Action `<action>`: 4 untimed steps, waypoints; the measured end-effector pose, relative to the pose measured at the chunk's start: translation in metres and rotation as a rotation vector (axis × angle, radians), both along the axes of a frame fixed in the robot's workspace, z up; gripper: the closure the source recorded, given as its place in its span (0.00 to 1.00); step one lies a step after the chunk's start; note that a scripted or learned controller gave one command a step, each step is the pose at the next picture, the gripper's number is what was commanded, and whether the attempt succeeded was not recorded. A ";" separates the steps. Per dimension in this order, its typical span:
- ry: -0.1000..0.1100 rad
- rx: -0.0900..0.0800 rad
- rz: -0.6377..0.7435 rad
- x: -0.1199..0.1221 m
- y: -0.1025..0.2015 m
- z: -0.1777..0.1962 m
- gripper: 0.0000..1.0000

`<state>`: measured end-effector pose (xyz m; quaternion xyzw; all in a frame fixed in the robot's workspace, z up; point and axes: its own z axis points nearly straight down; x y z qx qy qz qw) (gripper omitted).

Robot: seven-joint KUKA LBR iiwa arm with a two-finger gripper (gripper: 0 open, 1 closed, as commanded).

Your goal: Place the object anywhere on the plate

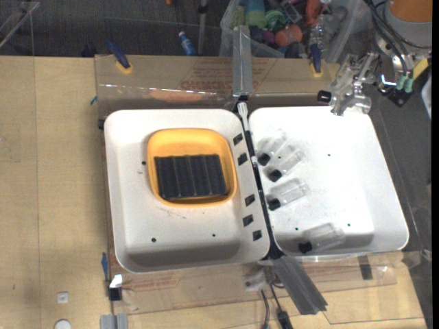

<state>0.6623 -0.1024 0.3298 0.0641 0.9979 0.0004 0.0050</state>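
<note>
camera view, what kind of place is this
Probably a robotics lab test bench: two white bins fixed side by side, a robot arm's claw above them, and a clear tub of mixed toys behind.

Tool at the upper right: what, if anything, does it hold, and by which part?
Nothing. The tool hangs above the right bin's far edge, apart from the vials.

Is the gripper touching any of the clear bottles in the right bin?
Apart. The camera view shows the gripper above the far rim of the right bin, with bare white floor between it and the nearest clear bottle.
</note>
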 end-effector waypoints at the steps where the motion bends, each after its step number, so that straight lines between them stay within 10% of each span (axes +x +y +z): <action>1: -0.001 -0.002 0.222 -0.003 -0.033 0.034 1.00; 2: -0.001 -0.004 0.386 0.005 -0.097 0.041 1.00; 4: -0.002 -0.009 0.981 0.006 -0.118 0.107 1.00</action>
